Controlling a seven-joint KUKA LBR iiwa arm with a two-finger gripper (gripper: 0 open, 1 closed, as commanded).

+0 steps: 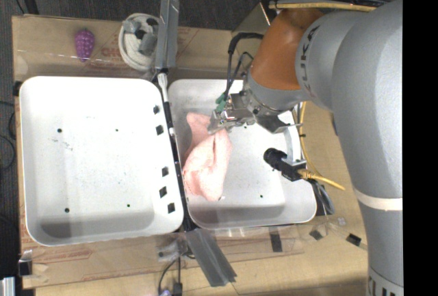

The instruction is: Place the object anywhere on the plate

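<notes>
A grey KUKA arm point(342, 69) with an orange band reaches in from the right over the right-hand bin point(274, 209), its gripper point(224, 118) poised at the far end of a pink cloth point(207, 163) that lies crumpled along the bin's left side, close against the divider between the two bins. The cloth's upper edge appears drawn up toward the tool, as though lifted or pinched there, but the fingertips are lost among the wrist hardware and the fabric, so it cannot be told from this angle whether the tool is closed on the cloth or merely resting against it. Most of the cloth sags on the bin floor.

The left-hand bin point(89, 151) sits just beside, well to the left of the tool. Beyond the bins, on the bench's far edge, rest a small purple object point(84, 44) and a coil of white cable point(137, 38). No plate can be picked out with confidence in either bin.

By the look of things, the job is at the pick-up stage: the cloth is yet to leave its starting bin. The next move calls for a secure hold confirmed by a clean lift, with the hanging fabric cleared over the divider before any carry toward the placing spot.
</notes>
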